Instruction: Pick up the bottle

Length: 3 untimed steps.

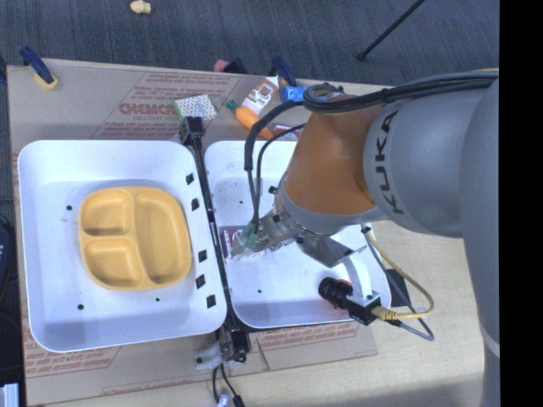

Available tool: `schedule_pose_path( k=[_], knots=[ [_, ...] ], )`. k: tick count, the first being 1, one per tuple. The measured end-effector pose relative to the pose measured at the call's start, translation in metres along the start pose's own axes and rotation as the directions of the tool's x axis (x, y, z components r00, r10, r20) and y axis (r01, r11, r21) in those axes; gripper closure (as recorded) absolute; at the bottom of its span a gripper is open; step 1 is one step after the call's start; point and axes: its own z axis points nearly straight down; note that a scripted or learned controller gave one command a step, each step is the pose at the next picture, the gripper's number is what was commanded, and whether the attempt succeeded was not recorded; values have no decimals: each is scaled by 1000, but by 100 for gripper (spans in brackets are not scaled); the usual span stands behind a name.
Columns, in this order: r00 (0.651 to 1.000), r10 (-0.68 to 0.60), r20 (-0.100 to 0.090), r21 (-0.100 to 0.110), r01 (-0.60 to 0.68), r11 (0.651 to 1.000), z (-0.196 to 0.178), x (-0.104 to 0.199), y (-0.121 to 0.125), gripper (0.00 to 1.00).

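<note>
Bottle: bottle (260,100) with an orange body and a white label lies on its side on the counter, just beyond the far rim of the right bin and outside it; a blue item (291,93) sits at its right end.
End effector: end effector (248,242) is low inside the right bin, near that bin's left wall, well apart from the bottle; something small and greenish shows at its tip, too blurred to identify. Whether it is wide, narrow or holding anything cannot be told.
Arm: arm (407,159) comes in from the right, grey with an orange band, and covers much of the right bin; black cables loop over the band.
Right bin: right bin (288,308) is shallow and white, its near floor bare and visible below the wrist.
Left bin: left bin (42,253) is shallow and white, touching the right bin along a row of black clips.
Tray: yellow three-compartment tray (134,236) lies flat in the middle of the left bin.
Counter: counter (127,100) shows printed cardboard under both bins; a small patterned green and white packet (195,107) rests on it near the left bin's far right corner, to the left of the bottle.
</note>
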Motion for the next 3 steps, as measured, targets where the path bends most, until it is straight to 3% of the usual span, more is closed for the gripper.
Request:
schedule_pose_path(
  k=[2,3],
  knots=[
    [999,-35,2,-2,35,999,-13,70,24,100],
    [969,-248,3,-2,248,969,-21,117,41,100]
  ],
)
